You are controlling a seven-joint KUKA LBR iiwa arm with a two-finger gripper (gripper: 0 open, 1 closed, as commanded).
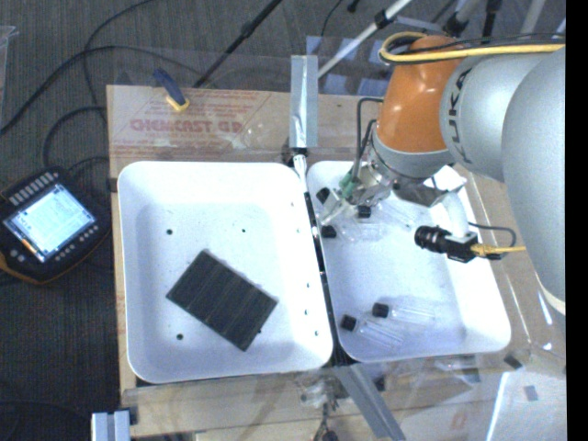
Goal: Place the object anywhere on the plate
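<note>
From the camera above the table (207,122), you see two white bins side by side. In the left bin (147,200) lies the plate (221,299), a dark ribbed rectangle resting flat on the bin floor in its lower half. Its long axis runs on a diagonal, from upper left down to lower right, and it touches none of the bin walls.

The arm (514,72) reaches in from the right, its orange band (418,99) above the wrist, and puts the gripper (354,196) over the upper left part of the right bin (478,310), close to the wall the two bins share. You cannot tell how far the fingers are parted or whether anything sits between them; the parts there are too small and cluttered.

On the right bin's floor you can see several clear tubes with black caps (400,312); the clearest lies near the front, its long axis roughly left to right, cap toward the left. A small black piece (348,322) sits just left of it. These are well apart from the plate.
</note>
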